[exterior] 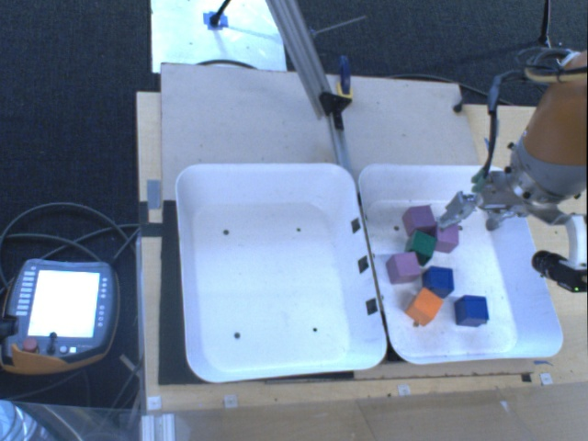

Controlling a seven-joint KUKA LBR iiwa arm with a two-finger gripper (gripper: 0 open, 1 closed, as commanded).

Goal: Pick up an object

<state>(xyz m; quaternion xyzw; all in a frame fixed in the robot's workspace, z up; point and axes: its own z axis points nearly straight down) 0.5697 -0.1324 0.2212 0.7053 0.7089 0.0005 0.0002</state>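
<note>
Nothing picked yet by my read; all the blocks sit down in the right bin [542, 333], none between my fingers; so the grab itself, the lift and the carry are all left to do.

Stock check, rt bin: purple cube at the top [419, 219]; green cube [423, 244] just below it, touching or nearly; a smaller purple cube [448, 239] to its right; another purple cube lower left [402, 266]; blue cube [438, 280] mid-cluster; orange cube [424, 306] touching that blue one at its lower left; second blue cube [471, 310] a bit apart, lower right. Left bin [197, 191] has no blocks in it that I can see.

Me: gripper [457, 209] reaching in from the right, tilted down-left; tip hangs just above the small purple cube and beside the top purple one; looks like I'm lining up on that pair, tho which one I can't say. Fingers: can't tell how wide; they blur into one pale wedge from this angle.

Arm pose: orange band [560, 122] high at the right edge; wrist below it over the bin's far-right rim; cables trailing off the top.
</note>
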